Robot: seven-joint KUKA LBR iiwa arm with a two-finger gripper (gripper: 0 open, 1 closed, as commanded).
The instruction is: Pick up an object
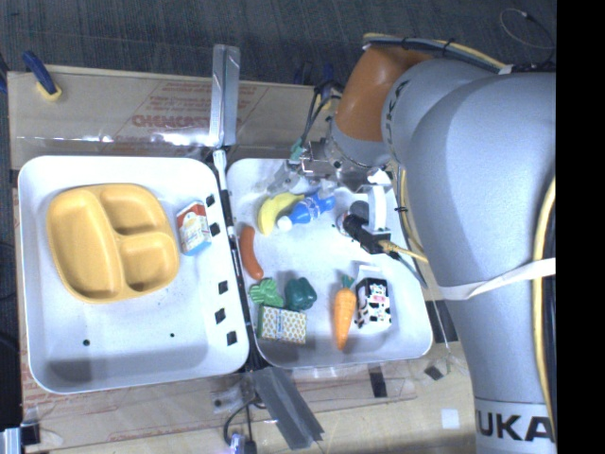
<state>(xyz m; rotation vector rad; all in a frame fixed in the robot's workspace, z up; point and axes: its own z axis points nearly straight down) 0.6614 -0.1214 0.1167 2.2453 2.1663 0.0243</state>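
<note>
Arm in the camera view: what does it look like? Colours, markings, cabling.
Bulky, rounded grey arm with an orange band above the wrist. White letters "UKA" show on the dark base. Thin yellow and black cables loop over the top link. The tool is a small cluster of metal and black parts.

A yellow divided tray (112, 240) lies in the left bin (57, 348), toward its far-left corner. A cardboard sheet (123, 102) spreads under the bins' far edge, a blue-and-yellow clip (41, 74) at its left corner.
</note>
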